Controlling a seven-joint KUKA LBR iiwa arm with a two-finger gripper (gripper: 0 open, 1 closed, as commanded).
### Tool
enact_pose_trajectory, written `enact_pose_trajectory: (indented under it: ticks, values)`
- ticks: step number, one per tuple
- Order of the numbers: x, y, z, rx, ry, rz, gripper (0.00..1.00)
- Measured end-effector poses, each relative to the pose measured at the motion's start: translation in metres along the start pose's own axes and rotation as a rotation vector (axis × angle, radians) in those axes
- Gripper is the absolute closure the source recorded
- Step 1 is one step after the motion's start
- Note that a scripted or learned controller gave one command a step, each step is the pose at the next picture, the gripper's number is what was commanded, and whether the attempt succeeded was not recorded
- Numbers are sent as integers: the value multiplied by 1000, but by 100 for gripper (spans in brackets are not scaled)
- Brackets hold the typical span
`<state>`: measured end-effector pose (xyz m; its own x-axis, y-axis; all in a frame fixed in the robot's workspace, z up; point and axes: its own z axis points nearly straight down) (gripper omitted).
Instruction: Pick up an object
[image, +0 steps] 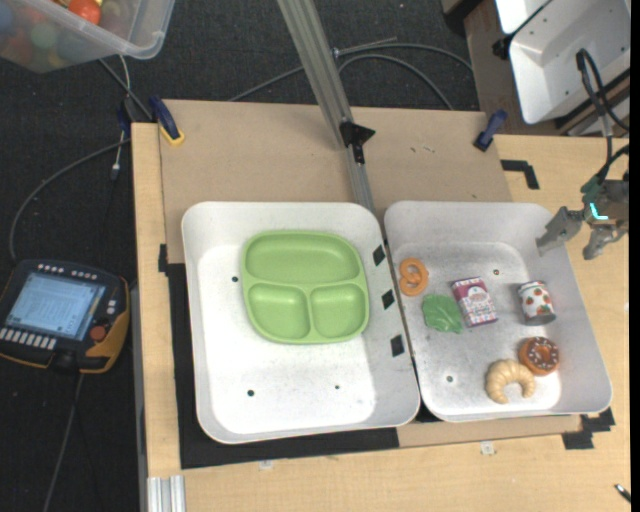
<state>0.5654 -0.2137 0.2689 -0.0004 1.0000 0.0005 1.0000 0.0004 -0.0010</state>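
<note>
The right bin (470, 228) holds several small toy foods. An orange ring (413, 276) lies near its left wall, with a green leafy piece (442, 314) and a maroon carton (474, 301) beside it. A small printed can (536, 301) stands further right. A chocolate donut (540, 355) and a croissant (508, 380) sit near the front. My gripper (576, 235) hangs over the bin's right rim, up and right of the can, open, with nothing between its fingers.
A green three-compartment plate (305, 285) lies in the left bin (215, 330). A metal pole (330, 90) slants down to the gap between the bins. A teach pendant (60, 315) lies off the bench at the left.
</note>
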Motion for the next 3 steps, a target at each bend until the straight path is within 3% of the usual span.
enact_pose_trajectory:
  ticks: [1,3]
  values:
    - [0,0,-1,-1,0,0,0]
    - [-6,-6,121,4,2,1,0]
